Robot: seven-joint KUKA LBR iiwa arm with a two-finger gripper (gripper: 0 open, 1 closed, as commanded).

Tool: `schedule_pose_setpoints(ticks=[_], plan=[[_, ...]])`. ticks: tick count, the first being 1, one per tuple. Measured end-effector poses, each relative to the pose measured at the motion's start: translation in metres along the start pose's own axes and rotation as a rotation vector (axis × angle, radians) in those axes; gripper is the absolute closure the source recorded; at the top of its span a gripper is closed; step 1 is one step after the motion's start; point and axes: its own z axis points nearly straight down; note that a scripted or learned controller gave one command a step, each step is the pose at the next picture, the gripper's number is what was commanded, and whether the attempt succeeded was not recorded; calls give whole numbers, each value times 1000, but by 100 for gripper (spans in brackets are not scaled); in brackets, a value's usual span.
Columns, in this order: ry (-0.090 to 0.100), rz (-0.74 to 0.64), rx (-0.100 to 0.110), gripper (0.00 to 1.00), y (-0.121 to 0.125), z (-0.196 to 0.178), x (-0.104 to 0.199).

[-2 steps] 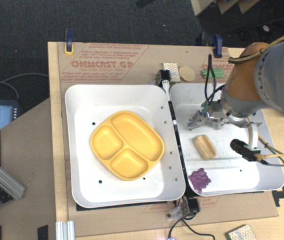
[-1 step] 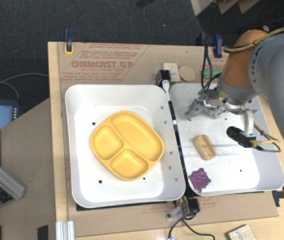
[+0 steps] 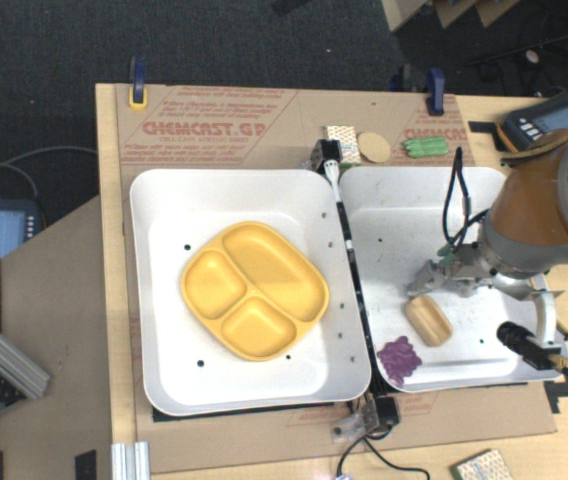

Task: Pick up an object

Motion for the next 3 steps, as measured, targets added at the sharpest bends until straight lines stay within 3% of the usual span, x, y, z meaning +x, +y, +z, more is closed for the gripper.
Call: schedule_pose_setpoints(ticks=[1,2,3], plan=[[3,-6,-2,0,-55,1,30],[-3,-5,-11,100,-52,-10,28],[-2,-16,-22,100,-3,-106,95]])
